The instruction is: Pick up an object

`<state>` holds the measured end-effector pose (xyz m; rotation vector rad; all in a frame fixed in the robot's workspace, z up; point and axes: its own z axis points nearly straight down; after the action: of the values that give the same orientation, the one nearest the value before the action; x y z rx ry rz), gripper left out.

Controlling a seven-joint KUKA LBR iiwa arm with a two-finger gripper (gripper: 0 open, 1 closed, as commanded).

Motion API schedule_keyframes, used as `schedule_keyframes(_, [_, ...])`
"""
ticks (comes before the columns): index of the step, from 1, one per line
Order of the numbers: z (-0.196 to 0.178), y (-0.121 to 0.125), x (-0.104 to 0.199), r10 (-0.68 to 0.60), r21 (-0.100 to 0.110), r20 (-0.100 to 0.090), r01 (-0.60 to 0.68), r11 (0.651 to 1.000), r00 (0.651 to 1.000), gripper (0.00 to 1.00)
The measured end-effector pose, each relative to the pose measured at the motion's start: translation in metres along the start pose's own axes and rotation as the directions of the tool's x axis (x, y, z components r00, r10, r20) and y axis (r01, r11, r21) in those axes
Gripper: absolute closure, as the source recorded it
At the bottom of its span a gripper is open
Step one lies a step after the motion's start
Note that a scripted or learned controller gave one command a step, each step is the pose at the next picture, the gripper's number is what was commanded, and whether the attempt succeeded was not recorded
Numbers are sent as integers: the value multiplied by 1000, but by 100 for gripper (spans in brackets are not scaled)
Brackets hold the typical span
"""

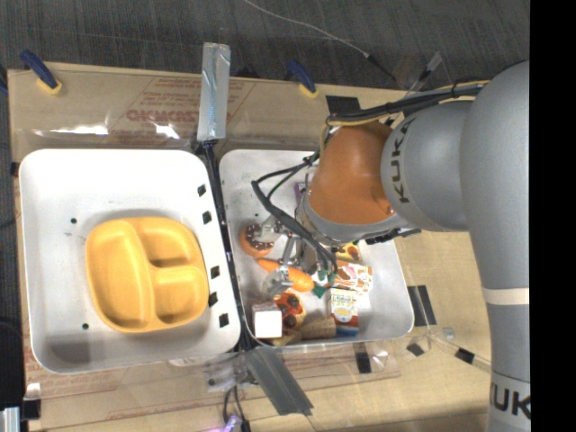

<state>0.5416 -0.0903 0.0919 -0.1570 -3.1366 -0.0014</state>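
The gripper [292, 257] hangs low in the right bin [396, 282], over a heap of small objects; whether its jaws are open or grasp anything cannot be told; an orange carrot-like piece [286, 273] lies just beneath it, a white block [267, 323] nearer, a printed carton [346, 300] to its right; the yellow divided tray [144, 273] sits in the left bin [45, 241].

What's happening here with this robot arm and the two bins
A grey KUKA arm with an orange band reaches in from the right and has its gripper down in the right bin, among a jumble of small items. Just below it lie an orange carrot-like piece, a small white block and a printed packet. I can't tell if it has hold of anything. The left bin holds a yellow divided tray.
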Motion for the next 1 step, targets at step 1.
schedule_keyframes(1, [0,-2,-1,-214,1,1,214,977,977,0])
